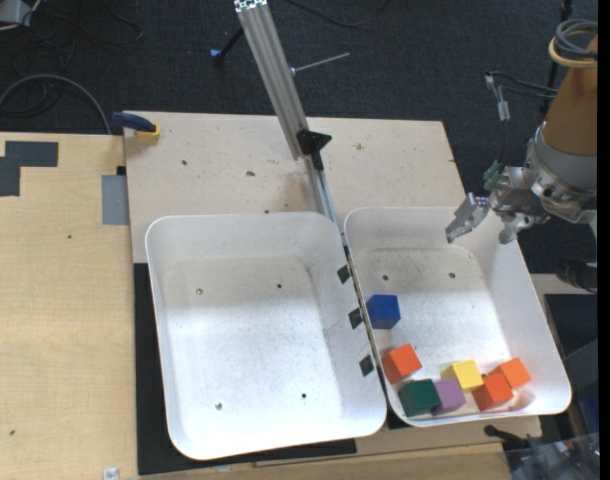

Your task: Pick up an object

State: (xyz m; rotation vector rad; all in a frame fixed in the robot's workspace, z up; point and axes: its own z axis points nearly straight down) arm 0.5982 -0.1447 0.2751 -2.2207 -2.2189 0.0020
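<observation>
The right bin (505, 273) holds several small cubes. A blue cube (383, 311) lies alone near its left wall. Closer to the front edge sit an orange cube (402, 361), a green cube (419, 397), a purple cube (449, 394), a yellow cube (467, 373) and two more orange-red cubes (502, 382). My gripper (485, 222) hovers over the bin's far right corner, well above and behind the cubes. Its two fingers are spread apart with nothing between them.
The left bin (185, 268) lies beside the right one, with black clips along the shared wall. A slanted aluminium post (281, 83) rises behind the bins. A blue and yellow clamp (136, 124) sits at the bench's far left corner.
</observation>
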